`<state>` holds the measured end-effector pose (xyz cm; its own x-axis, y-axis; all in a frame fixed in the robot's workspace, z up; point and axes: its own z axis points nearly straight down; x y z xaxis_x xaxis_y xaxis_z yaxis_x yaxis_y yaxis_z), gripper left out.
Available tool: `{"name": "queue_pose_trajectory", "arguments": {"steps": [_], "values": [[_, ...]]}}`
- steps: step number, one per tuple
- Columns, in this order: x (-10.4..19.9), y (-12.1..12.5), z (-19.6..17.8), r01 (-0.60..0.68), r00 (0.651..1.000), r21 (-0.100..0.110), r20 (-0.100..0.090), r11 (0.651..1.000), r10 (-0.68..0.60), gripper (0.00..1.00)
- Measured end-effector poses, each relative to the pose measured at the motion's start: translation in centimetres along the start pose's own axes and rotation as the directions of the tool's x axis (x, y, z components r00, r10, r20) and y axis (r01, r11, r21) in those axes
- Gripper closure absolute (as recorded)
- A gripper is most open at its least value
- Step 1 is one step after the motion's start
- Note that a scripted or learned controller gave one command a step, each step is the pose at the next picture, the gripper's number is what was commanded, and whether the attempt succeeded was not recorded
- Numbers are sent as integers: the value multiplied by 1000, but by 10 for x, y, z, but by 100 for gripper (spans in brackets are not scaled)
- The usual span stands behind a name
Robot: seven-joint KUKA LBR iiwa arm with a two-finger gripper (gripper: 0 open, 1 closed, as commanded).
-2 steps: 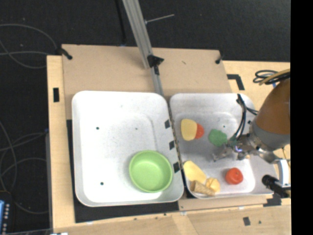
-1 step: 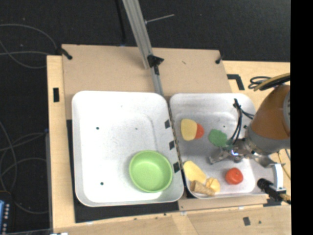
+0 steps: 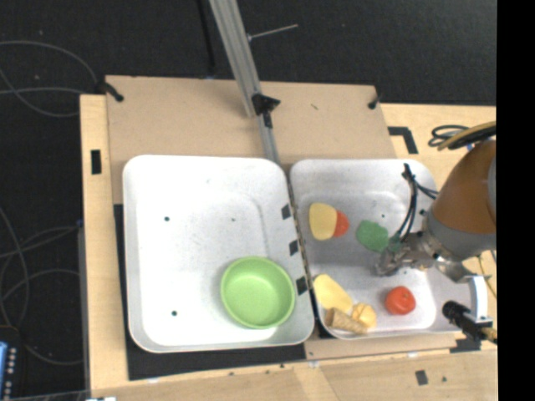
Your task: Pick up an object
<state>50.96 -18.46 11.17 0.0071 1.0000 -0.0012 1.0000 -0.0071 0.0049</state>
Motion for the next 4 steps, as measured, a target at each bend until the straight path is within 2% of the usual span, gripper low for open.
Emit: {"name": "queue_pose_trajectory", "arguments": {"steps": [2,3,4], "values": [[2,-9,-93,11,1000,-2,1,1000,-11,100],[1,-3,-157,12,1000,-4,2,1000,-12,100],[56,2,-162,16,1000,1,-2,1000,-16,100]]}}
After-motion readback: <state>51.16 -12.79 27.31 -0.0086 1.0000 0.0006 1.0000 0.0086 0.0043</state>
